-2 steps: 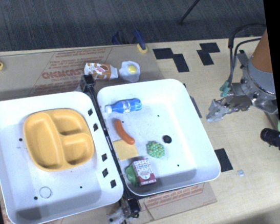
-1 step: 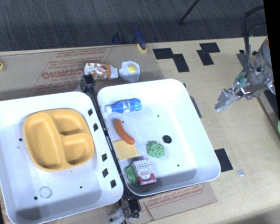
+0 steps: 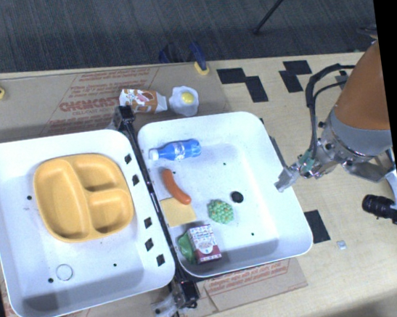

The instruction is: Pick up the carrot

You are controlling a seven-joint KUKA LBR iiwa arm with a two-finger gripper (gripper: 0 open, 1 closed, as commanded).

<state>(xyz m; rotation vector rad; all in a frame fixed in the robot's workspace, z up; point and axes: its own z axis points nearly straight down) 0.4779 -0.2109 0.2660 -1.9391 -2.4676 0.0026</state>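
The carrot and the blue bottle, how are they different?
The carrot is orange and plain; the blue bottle is blue with a white cap end. The carrot lies slanted, running down the bin, while the bottle lies almost sideways across it. The bottle looks thicker. Both lie in the right bin, near its left wall.

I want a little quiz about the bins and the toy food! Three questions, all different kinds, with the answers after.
1. True or false: the carrot lies in the same bin as the yellow tray.
2. Which thing lies nearest the carrot? A) blue bottle B) green ball C) yellow cheese slice
3. Fill the gap: the tool sits just outside the right bin's ____ rim.

Key
1. False: the carrot is in the right bin, the tray in the left bin.
2. C: the carrot's lower end touches the cheese slice.
3. Right: the tool is apart from the carrot.
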